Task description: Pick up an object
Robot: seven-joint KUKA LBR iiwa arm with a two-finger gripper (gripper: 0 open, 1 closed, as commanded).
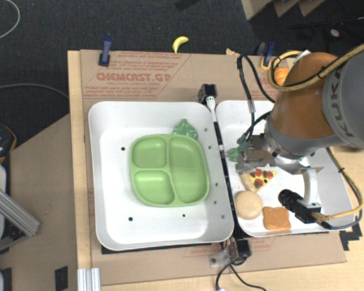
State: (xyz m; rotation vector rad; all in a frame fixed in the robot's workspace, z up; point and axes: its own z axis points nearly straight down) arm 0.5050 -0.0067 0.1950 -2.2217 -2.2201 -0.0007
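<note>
Two shallow white bins side by side on cardboard-topped bench (139,77); printed lettering on cardboard along far edge.

Left bin (106,162): green 3-compartment plate (170,170) lying flat approx. centre; small green leafy item (185,128) touching plate's far right corner, resting on bin floor.

Right bin (230,117): round beige bun-like item (249,204) at near left; orange-brown toast-like piece (276,218) just right of bun, at near rim; small pizza-slice-like toy w/ red and yellow spots (259,178) just beyond bun, toward bin middle; small green item (233,154) near left wall, beside gripper, partly hidden; black cylindrical item (297,206) w/ white bracket, right of toast, part of arm hardware or loose item, cannot tell which.

Arm (315,108): grey w/ orange band, entering from right, bulk covering far right of right bin; gripper (253,155) low over right bin's middle-left, just beyond pizza piece; open/closed state: cannot tell; nothing seen gripped.

Bench extras: blue clamp (105,50) at far left edge; second blue clamp (266,52) at far right; yellow banana-shaped item (179,42) at far edge, centre; black fitting (207,93) betw. bins at far end; cables around arm.
</note>
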